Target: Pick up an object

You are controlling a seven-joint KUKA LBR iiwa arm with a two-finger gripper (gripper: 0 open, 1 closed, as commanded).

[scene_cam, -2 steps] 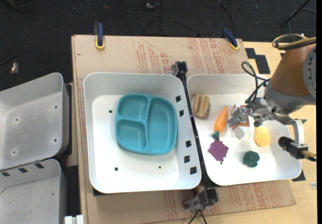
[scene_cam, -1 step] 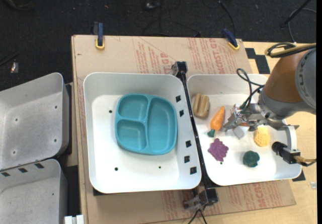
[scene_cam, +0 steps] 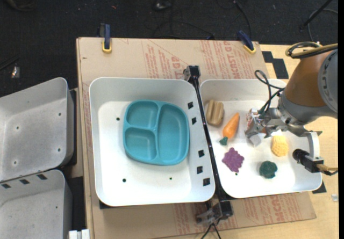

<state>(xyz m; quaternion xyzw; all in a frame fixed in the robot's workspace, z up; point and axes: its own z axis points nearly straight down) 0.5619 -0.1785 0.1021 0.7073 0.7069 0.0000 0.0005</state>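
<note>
The right bin (scene_cam: 301, 181) holds several toy foods. A tan bread piece (scene_cam: 214, 112) lies at its upper left, with an orange carrot (scene_cam: 231, 125) just right of it. Lower down lies a purple grape bunch (scene_cam: 233, 159). A yellow corn piece (scene_cam: 279, 145) and a green broccoli (scene_cam: 268, 169) sit toward the right. My gripper (scene_cam: 256, 130) hangs low over the bin's middle, between the carrot and the corn, close to the corn's left side. I see nothing gripped in it.
The left bin (scene_cam: 107, 179) carries a teal divided plate (scene_cam: 157, 132). A raised divider (scene_cam: 203, 125) with black markers separates the two bins. The arm's orange band (scene_cam: 306, 79) covers the right bin's upper right corner. White panels (scene_cam: 32, 125) lie off the bench at the left.
</note>
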